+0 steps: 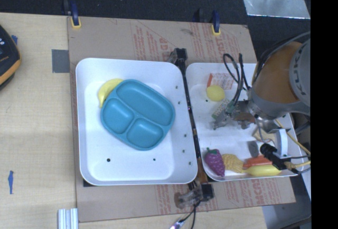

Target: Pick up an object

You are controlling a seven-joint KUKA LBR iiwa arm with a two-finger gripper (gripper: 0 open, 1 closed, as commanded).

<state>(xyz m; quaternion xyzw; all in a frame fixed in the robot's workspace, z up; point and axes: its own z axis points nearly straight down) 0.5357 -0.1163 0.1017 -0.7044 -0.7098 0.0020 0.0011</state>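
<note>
Camera view: arm (280,83) over right bin (200,117), fingers' state impossible to tell.

The blue plate (138,113) hides most of a yellow object (107,89); the arm (280,83) covers the right bin's (198,117) middle.

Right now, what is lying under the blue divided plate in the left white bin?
A yellow object pokes out from under the blue divided plastic plate at its upper-left edge, in the left white bin. The plate covers the rest, so its shape cannot be told.

A robotics lab: clamped cardboard (158,38) under two white bins (87,117), loose cables (235,72).
</note>
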